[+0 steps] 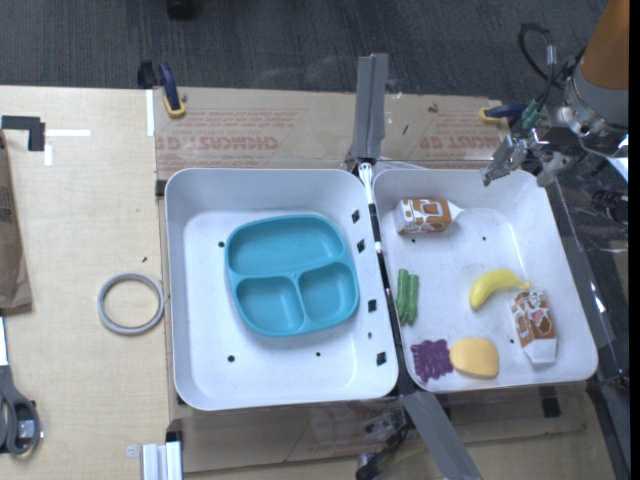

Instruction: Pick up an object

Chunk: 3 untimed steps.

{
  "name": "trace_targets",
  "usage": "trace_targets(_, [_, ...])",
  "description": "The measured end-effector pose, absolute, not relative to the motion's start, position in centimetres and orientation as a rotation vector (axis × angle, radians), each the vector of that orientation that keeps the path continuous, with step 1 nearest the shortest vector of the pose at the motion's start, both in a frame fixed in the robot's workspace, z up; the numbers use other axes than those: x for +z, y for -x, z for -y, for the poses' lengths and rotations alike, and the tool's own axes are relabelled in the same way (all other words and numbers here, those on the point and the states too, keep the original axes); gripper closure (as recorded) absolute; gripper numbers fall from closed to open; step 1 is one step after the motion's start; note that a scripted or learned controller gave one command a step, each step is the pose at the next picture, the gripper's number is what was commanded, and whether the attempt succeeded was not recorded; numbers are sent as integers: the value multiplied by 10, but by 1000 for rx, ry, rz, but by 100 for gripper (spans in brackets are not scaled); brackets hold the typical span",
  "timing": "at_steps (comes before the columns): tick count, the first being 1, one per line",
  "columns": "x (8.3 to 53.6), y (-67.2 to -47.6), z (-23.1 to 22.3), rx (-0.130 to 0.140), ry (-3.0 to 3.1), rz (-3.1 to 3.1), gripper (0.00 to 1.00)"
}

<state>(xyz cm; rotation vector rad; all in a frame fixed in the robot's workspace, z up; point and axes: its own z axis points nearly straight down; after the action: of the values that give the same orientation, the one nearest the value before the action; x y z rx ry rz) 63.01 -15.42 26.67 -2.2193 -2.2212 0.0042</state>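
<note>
Right bin: two cartons, one banana, one grapes.

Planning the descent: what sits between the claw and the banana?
In the camera view, nothing: only bare white floor of the right bin lies between the claw and the banana. The small carton sits off to the side.

Two bins side by side: left bin holds a divided tray near its centre; right bin holds a small carton toward the rear left, bean pods by the left wall, a banana right of them, a second carton just beside the banana at the right wall, and at the front a grape bunch with a rounded food piece to its right. On the bench left of the bins lies a ring, with scissors nearer the front left corner. The gripper hangs over the right bin's rear right corner, well apart from everything in it.
</note>
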Motion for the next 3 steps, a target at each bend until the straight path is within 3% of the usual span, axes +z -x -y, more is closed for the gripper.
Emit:
trace_targets(1, [139, -593, 140, 4, 2265, 2173, 0])
trace_targets(2, [91, -553, 159, 2, 2123, 2313, 0])
trace_targets(3, [91, -477, 150, 0, 1991, 2428, 0])
